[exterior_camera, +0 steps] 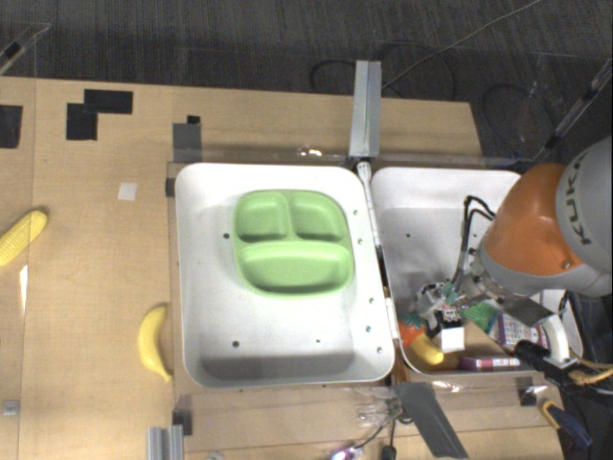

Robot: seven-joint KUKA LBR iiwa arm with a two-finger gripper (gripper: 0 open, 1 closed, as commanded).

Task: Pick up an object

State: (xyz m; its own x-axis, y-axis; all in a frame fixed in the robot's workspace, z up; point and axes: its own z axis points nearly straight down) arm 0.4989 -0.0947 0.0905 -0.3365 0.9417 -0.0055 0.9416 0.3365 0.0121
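Objects for the pick lay heaped in the near corner of the right bin (421, 199): a small yellow piece (427, 351) at the front, an orange bit (410, 333) just beside it against the bin's left wall, a white block (451, 337) above them, a dark marker-like stick (488, 361) along the front wall, and a printed packet (515, 331) to the right. They crowded together, touching or overlapping, and several were too small and jumbled to name. The end effector (448, 300) was down among this pile, directly over the white block, with the grey arm and its orange band (532, 223) reaching in from the right and covering much of the bin's right half. Whether its fingers were wide or narrow could not be told, since the wrist and cables hid them, and nothing was plainly seen between them.

A green divided tray (290, 241) sat upright in the left bin (206, 257), toward its far side. On the table (86, 257), left of the bins, a banana (151, 340) lay just beside the left bin's near corner, and a corn cob (21, 238) lay well apart near the left edge.
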